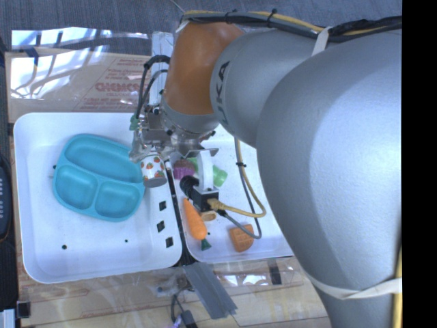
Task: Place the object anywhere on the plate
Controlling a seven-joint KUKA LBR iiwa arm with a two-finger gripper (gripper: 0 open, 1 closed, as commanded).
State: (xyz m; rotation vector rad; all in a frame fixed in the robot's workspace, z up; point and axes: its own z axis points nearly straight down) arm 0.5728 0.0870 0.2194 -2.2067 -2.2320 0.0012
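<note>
The small white cup with coloured spots (153, 169) is sitting just under my pincer (154, 157), at the right edge of the blue three-compartment plastic plate (97, 177), touching or overlapping its rim; I cannot tell whether it is resting on the plate. I cannot tell whether I am gripping it. The plate is lying in the left shallow white bin (82, 251). To the right of the plate, in the right white bin (225, 255), an orange toy carrot (196, 224) is lying near the dividing wall, with an orange block (240, 238) beyond it, and a green piece (218, 176) and a purple piece (183, 172) are lying higher up, partly under my wrist.
</note>
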